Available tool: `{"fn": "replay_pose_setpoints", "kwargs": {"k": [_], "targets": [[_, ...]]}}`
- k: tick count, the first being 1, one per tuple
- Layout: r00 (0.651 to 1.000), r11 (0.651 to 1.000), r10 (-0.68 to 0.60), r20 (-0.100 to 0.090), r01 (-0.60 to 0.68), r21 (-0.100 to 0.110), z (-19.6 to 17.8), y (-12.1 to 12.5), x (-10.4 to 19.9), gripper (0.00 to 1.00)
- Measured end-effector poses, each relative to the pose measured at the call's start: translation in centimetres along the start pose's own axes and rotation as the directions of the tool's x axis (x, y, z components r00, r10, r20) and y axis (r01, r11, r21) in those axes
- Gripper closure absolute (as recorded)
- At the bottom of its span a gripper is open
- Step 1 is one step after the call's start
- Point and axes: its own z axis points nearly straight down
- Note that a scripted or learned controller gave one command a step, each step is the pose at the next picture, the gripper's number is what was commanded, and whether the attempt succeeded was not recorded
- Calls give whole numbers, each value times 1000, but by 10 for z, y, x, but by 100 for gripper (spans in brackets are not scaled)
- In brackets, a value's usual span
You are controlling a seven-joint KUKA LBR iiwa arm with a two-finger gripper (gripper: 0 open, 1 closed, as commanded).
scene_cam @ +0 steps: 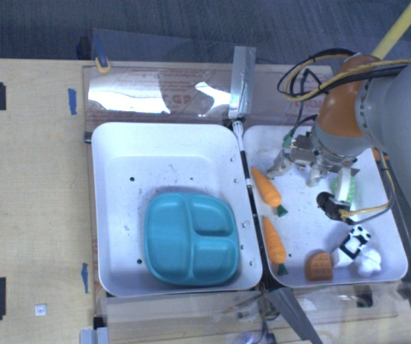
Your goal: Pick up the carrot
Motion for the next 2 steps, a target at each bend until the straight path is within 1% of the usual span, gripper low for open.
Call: {"fn": "replay_pose_setpoints", "kwargs": {"k": [1,2], "targets": [[979,979,-206,2,206,-1,-5,26,9,0],[947,947,-322,1,322,1,0,13,-5,0]]}}
